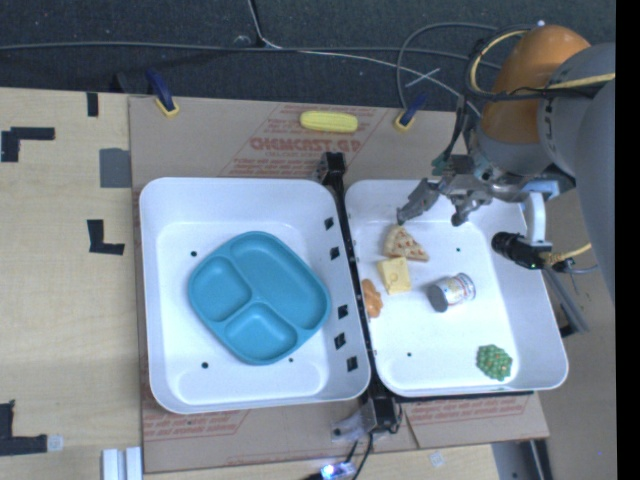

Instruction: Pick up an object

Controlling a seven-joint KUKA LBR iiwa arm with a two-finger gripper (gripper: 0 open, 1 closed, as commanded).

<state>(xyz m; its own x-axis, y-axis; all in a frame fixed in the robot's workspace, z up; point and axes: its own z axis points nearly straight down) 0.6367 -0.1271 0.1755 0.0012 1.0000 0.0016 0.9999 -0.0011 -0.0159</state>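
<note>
Gripper [438, 206] fingers spread and empty above the right bin [540, 358]'s far edge, pick not yet made; candidates lie just below: pizza slice [404, 243], cheese block [395, 275], tin can [453, 291], green piece [494, 362]; left bin [170, 368] holds a blue tray [258, 296], both on a cardboard-covered bench [270, 143].

"CHEMCAST" on the cardboard sheet [285, 143]

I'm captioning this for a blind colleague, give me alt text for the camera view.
A grey robot arm's open gripper hovers over the right bin, which holds a pizza slice, cheese, can and broccoli. The left bin holds a blue divided plate.
</note>
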